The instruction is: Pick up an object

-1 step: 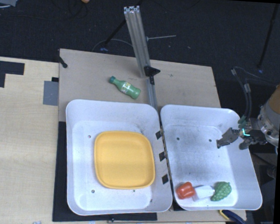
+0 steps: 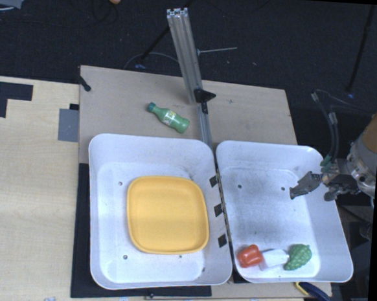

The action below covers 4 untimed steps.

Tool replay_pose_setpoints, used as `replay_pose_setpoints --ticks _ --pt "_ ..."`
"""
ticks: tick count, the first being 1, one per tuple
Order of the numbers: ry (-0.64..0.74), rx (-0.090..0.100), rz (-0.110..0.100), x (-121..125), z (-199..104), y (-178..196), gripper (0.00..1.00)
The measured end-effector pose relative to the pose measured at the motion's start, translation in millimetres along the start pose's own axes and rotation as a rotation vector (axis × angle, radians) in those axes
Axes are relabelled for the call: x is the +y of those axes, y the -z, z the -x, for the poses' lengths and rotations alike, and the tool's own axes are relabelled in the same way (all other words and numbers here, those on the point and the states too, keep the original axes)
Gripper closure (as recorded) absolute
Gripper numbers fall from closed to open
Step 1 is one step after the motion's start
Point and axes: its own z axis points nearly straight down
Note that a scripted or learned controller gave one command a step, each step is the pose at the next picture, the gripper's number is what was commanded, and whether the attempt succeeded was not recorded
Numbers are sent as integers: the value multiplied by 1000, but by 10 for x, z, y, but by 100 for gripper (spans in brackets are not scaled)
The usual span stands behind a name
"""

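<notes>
In the right bin [image 2: 262,204], three small objects lie along the near edge: a red pepper-like piece [image 2: 250,256], a white block [image 2: 274,258] and a green bumpy piece [image 2: 298,256]. My gripper [image 2: 315,186] hovers over the right bin's far right side, well above those objects. Its dark fingers are spread, and nothing sits between them. The left bin [image 2: 109,173] holds a yellow square plate [image 2: 167,214].
A green bottle [image 2: 168,117] lies on the bench behind the left bin. A slanted metal rail [image 2: 190,49] rises from behind the bins' divide. Black clips [image 2: 217,209] sit along the seam between the bins.
</notes>
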Motion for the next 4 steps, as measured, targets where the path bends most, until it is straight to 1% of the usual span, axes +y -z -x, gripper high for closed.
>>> replay_pose_setpoints --ticks 1,3,4 --pt "0 1 -4 21 45 -442 0" --pt "1 1 -3 39 8 -1297 0" --pt "-2 0 0 44 26 -1177 100"
